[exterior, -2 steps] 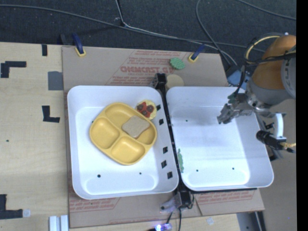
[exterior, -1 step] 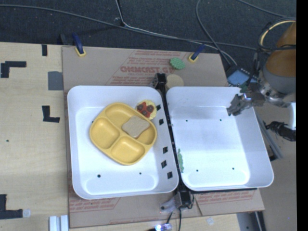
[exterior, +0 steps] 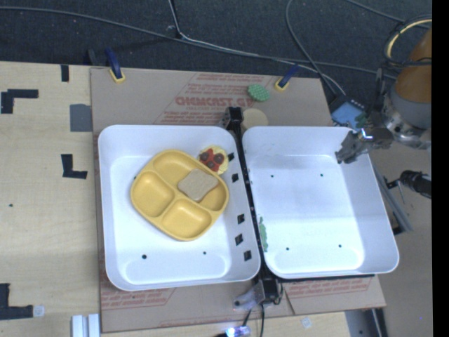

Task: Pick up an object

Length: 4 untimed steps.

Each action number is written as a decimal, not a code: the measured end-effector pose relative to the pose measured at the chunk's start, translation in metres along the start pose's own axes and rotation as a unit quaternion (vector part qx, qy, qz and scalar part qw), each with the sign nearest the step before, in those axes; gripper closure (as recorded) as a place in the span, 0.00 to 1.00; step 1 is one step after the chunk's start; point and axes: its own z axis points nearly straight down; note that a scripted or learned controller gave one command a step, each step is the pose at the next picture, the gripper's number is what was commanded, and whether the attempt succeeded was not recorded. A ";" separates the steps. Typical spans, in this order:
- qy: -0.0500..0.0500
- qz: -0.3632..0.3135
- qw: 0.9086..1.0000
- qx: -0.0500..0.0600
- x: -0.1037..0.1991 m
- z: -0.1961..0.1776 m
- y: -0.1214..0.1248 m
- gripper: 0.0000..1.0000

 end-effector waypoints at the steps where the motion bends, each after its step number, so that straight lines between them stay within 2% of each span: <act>1: 0.001 -0.003 1.000 0.001 0.057 -0.007 0.002 1.00; 4: 0.001 -0.003 1.000 0.002 0.201 -0.011 -0.011 1.00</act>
